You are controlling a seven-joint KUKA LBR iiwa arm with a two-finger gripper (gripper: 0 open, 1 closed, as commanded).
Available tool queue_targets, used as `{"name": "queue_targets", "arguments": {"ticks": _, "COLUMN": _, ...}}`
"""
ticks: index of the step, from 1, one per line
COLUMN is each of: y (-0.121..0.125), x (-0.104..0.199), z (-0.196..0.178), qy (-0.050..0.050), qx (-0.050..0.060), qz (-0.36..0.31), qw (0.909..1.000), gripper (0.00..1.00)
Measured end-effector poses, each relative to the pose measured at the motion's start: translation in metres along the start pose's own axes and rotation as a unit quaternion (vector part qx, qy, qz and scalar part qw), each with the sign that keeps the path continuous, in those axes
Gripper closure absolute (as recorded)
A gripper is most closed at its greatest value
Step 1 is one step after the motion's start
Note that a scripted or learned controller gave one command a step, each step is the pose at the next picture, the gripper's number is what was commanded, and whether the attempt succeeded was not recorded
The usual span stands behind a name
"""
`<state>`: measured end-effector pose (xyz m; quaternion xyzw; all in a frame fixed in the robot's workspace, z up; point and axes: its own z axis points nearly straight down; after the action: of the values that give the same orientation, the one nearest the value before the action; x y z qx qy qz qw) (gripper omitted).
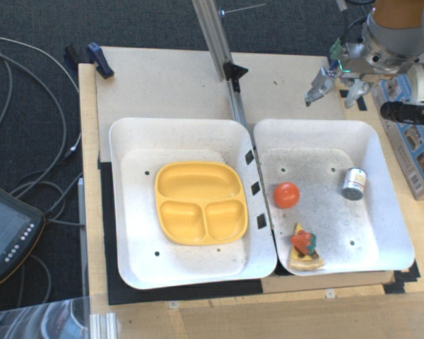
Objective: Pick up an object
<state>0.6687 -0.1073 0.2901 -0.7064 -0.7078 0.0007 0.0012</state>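
In the right bin point(381, 154) lie a red ball point(286, 195), a small silver can point(353, 183) on its side, and a yellow wedge-shaped toy with a red and green top point(304, 248) near the front rim. My gripper point(333, 90) hangs above the bench beyond the right bin's far rim, at the upper right. Its two grey fingers point(318, 90) stand apart, open, with nothing between them. The left bin point(127, 189) holds a yellow divided plate point(200, 203).
A slanted metal pole point(215, 34) runs from the top down to the gap between the bins. A blue clamp point(99, 58) sits at the bench's far left corner. A boxed item point(413, 140) lies right of the right bin. Cables and a pendant point(7, 235) lie on the floor at left.
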Motion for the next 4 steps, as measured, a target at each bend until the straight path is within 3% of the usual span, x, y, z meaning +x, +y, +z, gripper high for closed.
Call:
{"name": "queue_targets", "arguments": {"ticks": 1, "y": 0.000, "x": 0.000, "z": 0.000, "qy": 0.000, "qx": 0.000, "qz": 0.000, "qw": 1.0000, "gripper": 0.00}}
{"name": "queue_targets", "arguments": {"ticks": 2, "y": -0.002, "x": 0.002, "z": 0.042, "qy": 0.000, "qx": 0.001, "qz": 0.000, "qw": 1.0000, "gripper": 0.00}}
{"name": "queue_targets", "arguments": {"ticks": 4, "y": -0.006, "x": 0.012, "z": 0.168, "qy": 0.000, "qx": 0.003, "qz": 0.000, "qw": 1.0000, "gripper": 0.00}}
